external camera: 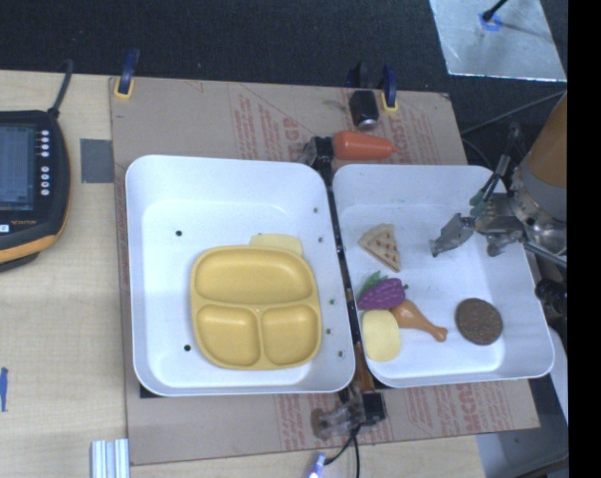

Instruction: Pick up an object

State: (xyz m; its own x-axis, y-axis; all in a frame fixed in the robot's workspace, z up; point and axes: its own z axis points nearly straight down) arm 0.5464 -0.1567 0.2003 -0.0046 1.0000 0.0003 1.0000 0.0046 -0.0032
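Note:
The right bin (435, 192) holds a tan sandwich wedge (380, 245), a purple grape bunch (382, 291), a pale yellow piece (381, 335), a chicken drumstick (421, 320) and a round brown patty (478, 321). My gripper (473, 239) hangs over the right side of this bin. It is open, its fingers spread, with nothing between them. It stands right of the sandwich wedge and above the patty in the view.
The left bin (161, 197) holds a yellow divided tray (256, 305) with a pale yellow block (277, 241) behind it. An orange carrot (362, 146) lies outside the bins at the back. A teach pendant (17, 187) rests at the far left.

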